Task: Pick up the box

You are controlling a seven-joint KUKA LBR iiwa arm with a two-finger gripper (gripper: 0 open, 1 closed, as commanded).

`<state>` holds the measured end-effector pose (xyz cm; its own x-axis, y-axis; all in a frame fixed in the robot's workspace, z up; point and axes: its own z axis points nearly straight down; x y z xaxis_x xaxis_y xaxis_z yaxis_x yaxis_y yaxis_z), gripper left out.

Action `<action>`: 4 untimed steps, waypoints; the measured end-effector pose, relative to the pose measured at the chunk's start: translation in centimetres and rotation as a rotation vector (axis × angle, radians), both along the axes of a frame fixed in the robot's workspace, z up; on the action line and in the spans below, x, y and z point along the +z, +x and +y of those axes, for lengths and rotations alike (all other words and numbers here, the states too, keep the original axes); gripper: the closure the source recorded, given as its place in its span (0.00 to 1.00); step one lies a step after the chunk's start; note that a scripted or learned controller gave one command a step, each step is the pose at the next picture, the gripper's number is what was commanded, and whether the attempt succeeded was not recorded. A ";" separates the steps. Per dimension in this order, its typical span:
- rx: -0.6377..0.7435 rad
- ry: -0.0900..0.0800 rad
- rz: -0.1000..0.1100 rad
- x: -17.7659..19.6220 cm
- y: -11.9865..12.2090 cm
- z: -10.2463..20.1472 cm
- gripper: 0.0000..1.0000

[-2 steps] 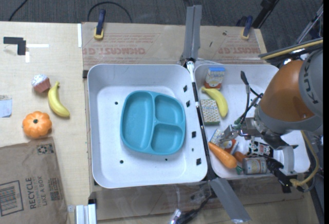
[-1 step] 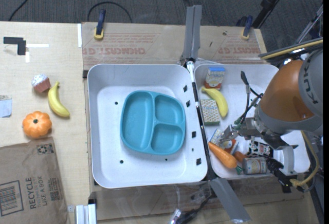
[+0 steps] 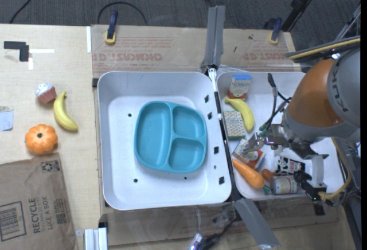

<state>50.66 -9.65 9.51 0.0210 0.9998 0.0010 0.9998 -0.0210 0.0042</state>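
camera view shows the small flat box with orange and white print lying in the right white bin, between a green patterned sponge and an orange carrot. the gripper hovers just beside it; whether it is spread or closed i cannot tell. judged step: approach, so next comes lowering squarely over the box

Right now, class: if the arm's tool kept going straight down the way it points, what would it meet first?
Probably the box lying in the right bin, directly under the tool; depth from this slanted view is uncertain.
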 end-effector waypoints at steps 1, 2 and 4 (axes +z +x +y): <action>-0.003 0.001 -0.002 0.9 0.1 0.0 1.00; -0.003 0.001 -0.002 0.9 0.1 -0.1 0.00; -0.056 0.001 -0.006 1.0 -0.7 -0.2 1.00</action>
